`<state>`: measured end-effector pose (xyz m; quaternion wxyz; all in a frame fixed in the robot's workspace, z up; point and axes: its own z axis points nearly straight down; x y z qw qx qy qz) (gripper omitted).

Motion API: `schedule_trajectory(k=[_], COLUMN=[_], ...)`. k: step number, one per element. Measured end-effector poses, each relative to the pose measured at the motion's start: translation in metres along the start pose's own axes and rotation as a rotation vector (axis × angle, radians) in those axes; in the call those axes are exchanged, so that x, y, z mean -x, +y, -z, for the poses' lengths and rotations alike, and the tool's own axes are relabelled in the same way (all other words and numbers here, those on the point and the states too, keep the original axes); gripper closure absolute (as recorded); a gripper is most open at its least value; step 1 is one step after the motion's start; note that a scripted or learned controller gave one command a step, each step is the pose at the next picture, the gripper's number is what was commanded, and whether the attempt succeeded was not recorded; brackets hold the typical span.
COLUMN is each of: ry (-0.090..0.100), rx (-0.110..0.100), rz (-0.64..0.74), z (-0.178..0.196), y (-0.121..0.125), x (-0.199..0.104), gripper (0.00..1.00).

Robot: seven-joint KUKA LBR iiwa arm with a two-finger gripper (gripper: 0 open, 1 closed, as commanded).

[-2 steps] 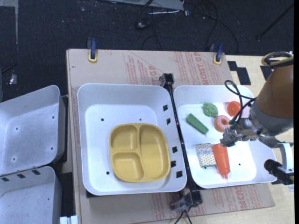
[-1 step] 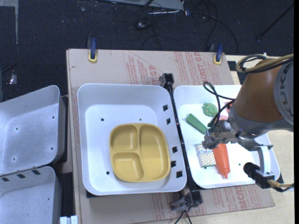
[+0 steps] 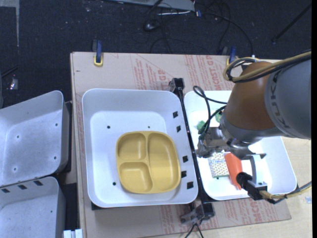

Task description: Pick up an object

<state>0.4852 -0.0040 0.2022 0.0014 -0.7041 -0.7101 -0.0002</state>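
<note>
Left bin: open from above; yellow divided plate filled centre and lower part, bare floor only along upper wall and left side. Black divider rail ran between bins, barrier to sideways passage. Right bin: grey-and-orange arm hung over most of it; orange object, speckled item and small green piece crowded left part. Black cable looped over upper left corner.

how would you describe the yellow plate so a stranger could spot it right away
Look at the left white bin of the two sitting side by side on the bench. Lying flat on its floor, toward the near edge, is the yellow plate. It is rounded and split into three compartments, unlike the small items under the gripper in the right bin.
</note>
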Motion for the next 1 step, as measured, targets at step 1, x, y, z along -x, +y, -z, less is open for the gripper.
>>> schedule_trajectory(k=[1], ry=[0.0], rx=[0.002], rz=[0.0], z=[0.0158], y=[-0.0001], x=[-0.056], gripper=[1.0])
